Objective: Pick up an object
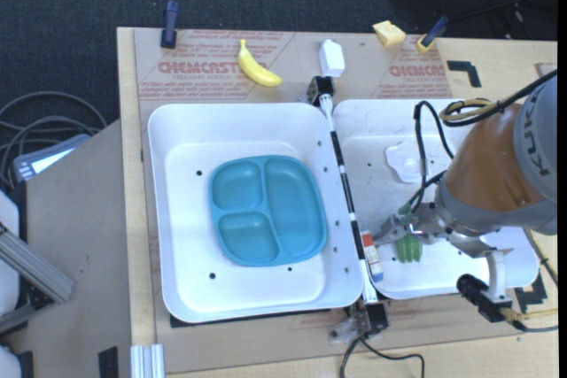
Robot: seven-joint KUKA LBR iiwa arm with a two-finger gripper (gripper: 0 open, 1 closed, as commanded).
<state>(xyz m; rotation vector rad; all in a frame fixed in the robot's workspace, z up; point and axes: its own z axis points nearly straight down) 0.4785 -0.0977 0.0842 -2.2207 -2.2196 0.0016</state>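
In the right bin (496, 279), my gripper (409, 228) is low near the front left corner. A small green object (407, 250) lies directly under it, touching or nearly touching the tip; whether it is held cannot be seen. A pale, clear object (403, 162) rests farther back in the same bin. A red, white and blue tube (370, 258) lies along that bin's left rim. The left bin (177, 190) holds a blue divided plate (266, 210).
A yellow banana (258, 67) lies on the bench behind the left bin. A yellow block (388, 33) and blue clamps (169, 23) sit along the back edge. The orange-banded arm (487, 168) covers the right side of the right bin.
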